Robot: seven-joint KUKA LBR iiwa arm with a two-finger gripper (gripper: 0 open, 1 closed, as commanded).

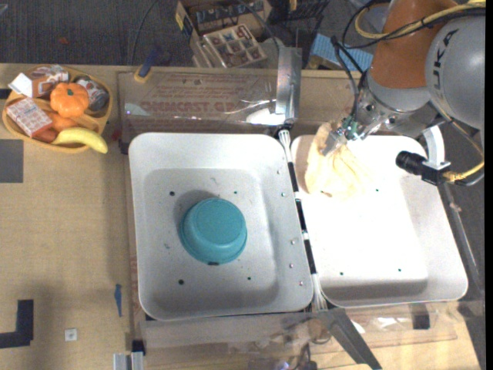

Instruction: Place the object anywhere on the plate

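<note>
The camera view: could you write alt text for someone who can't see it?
A grey robot arm with an orange band reaches from the right, its gripper at a crumpled pale yellow cloth in the right white bin. A round teal plate sits in the left white bin.

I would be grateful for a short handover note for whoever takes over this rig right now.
Gripper: at the upper left corner of the right bin, on the top of a pale yellow cloth-like object; whether it actually grips it cannot be told.
Object: bunched in the right bin against the divider.
Plate: the teal plate sits in the middle of the left bin, with nothing on it.
Done: the arm has reached the object.
Left: secure a grasp, carry it over to the left bin, release on the plate.
</note>
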